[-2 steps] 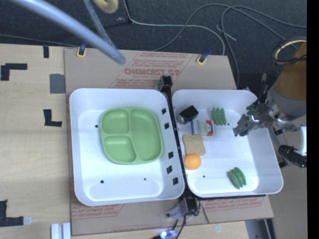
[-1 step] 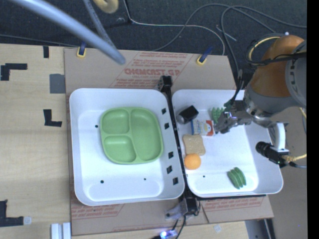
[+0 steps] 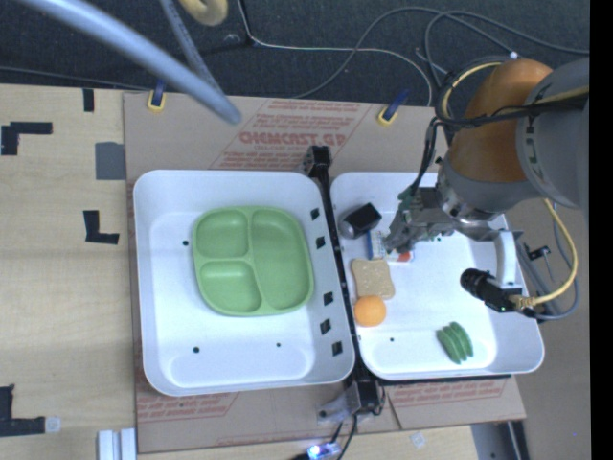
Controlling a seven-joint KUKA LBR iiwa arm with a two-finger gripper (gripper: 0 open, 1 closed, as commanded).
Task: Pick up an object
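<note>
Just below the pincer (image 3: 397,245), whose state we cannot tell, lies the tan sponge-like block (image 3: 373,278) with the orange ball (image 3: 370,310) touching it; a descent might nudge both, we judge.

Wooden bench (image 3: 57,257), cardboard sheet (image 3: 287,132), two white bins (image 3: 153,286)
</note>
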